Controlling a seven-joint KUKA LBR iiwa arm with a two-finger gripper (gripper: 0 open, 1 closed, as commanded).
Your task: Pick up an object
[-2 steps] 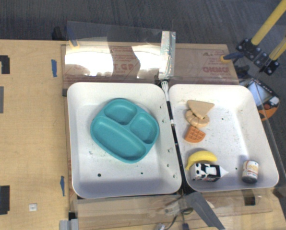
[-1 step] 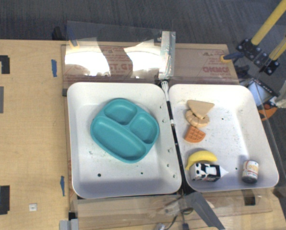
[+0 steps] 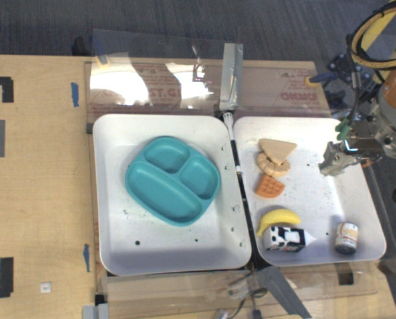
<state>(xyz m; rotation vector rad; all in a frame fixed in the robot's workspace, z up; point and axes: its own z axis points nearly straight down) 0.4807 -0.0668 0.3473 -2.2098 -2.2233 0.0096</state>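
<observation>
From above, the right shallow white plastic bin (image 3: 357,198) holds a tan wedge-shaped toy slice (image 3: 278,150), an orange waffle-textured piece (image 3: 270,187), a smooth yellow banana (image 3: 280,218), a black-and-white toy car (image 3: 286,238) and a small cylindrical jar (image 3: 346,237). The metal two-finger gripper (image 3: 333,163) hovers over that bin's right side, and its state cannot be told. The left bin (image 3: 111,178) holds a glossy teal divided plate (image 3: 173,179).

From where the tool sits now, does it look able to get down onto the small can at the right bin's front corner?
Probably yes. The small white-labelled can stands alone on bare floor of the right white bin, apart from the toys, with the tool above the same bin.
</observation>
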